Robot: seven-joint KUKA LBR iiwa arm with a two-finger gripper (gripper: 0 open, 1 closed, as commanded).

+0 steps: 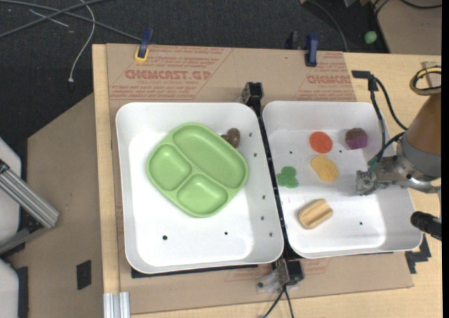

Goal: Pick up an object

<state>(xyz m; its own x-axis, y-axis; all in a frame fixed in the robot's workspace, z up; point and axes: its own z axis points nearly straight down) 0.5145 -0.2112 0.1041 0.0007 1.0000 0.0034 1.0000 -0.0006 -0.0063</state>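
Bun (314, 213) lies in right bin (393, 239), near front, apart from other food. My claw (364, 181) low beside it; can't tell its state. Should go straight over bun, then down.

- One camera sits fixed above the bench (210, 64), looking down at a slant rather than straight down.
- It stands far enough back that both white bins fit whole: the left bin (140, 239) across the middle of the frame, the right bin (351, 236) toward the right.
- The far edge of the bench runs along the upper part of the frame, with dark floor (175, 1) and loose cables (63, 11) beyond it.
- The near edge lies along the bottom.
- The arm (426, 134) enters at the frame's right edge.
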